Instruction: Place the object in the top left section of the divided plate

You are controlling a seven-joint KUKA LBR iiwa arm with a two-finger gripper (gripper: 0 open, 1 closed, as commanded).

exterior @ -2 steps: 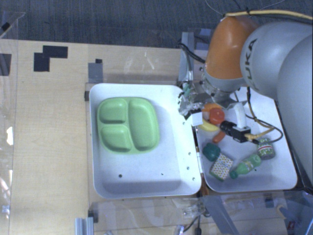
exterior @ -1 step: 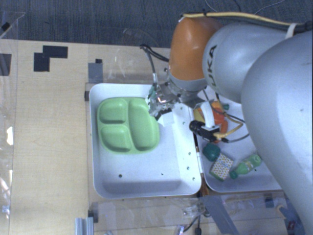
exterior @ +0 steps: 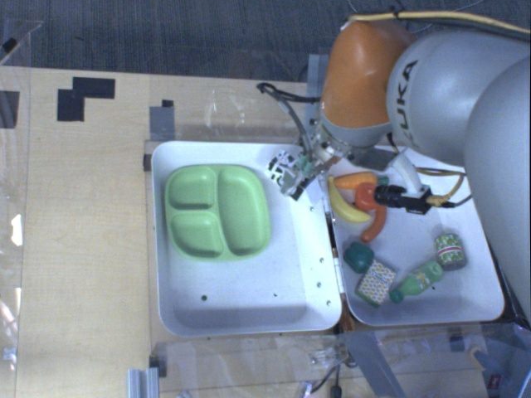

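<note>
Green divided plate (exterior: 218, 211) — flat in left bin (exterior: 249, 305), three sections.

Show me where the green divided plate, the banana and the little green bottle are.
green divided plate (exterior: 217, 211), camera view, middle ridge of the plate.
banana (exterior: 347, 211), camera view, middle of its yellow curve.
green bottle (exterior: 418, 281), camera view, its body.

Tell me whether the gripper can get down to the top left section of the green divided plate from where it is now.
Probably yes. The gripper sits just right of the green divided plate in the left white bin, and nothing lies on the plate's top left section or between the two.
</note>
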